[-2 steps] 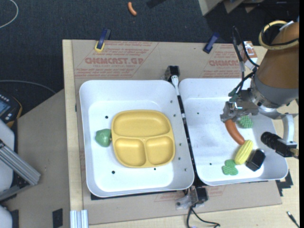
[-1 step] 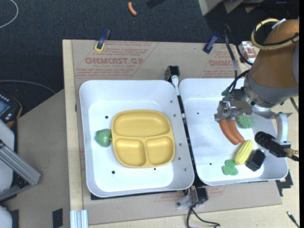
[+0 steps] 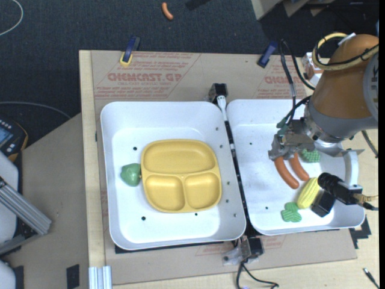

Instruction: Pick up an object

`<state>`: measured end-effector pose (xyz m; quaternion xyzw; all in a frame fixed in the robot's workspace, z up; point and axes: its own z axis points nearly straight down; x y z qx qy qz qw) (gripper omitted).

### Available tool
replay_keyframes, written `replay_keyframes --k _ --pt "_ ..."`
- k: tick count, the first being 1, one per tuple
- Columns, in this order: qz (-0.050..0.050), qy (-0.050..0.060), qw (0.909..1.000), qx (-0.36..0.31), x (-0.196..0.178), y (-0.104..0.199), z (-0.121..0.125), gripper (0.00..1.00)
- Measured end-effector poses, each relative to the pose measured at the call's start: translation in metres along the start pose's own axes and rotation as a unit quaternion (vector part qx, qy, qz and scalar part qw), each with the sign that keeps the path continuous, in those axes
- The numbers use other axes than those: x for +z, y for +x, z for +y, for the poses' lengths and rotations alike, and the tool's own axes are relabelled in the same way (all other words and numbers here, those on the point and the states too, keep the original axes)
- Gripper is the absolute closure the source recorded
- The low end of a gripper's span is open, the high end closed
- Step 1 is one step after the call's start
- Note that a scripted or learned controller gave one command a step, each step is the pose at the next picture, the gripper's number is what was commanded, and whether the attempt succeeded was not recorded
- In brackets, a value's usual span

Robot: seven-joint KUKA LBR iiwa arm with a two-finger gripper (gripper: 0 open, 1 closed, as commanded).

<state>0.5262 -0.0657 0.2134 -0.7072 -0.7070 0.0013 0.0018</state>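
Camera view, looking down at a slant, gives me two shallow white bins side by side on the bench; the left bin holds a yellow divided plate lying flat near its middle, with a small green toy touching the plate's left edge; the right bin holds the rest of the pieces, all gathered toward its right half. The arm reaches in from the right, its orange band sitting above the wrist, and the gripper hangs low over the right bin; I see dark metal parts at its tip, just above the upper ends of two orange sausages that lie side by side on a slant; whether it touches them I cannot tell, and how far the hand is open I cannot tell either, since the wrist hides that part; I see nothing clearly held. Just beside the sausages, toward the bin's near right corner, lies a yellow corn cob, with a green leafy piece just below it; another green piece peeks out under the arm, near the sausages' upper right; a black block on the arm's side overlaps the corn's right end.
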Motion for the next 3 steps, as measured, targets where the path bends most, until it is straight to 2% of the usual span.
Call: replay_keyframes --k 1,2,3 --pt "-0.001 -0.004 1.0000 0.000 -0.019 -0.003 -0.006 1.00" --pt "-0.001 -0.002 1.0000 -0.001 -0.003 0.003 0.006 1.00" --pt "-0.001 -0.004 1.0000 0.000 -0.022 -0.003 0.003 1.00"
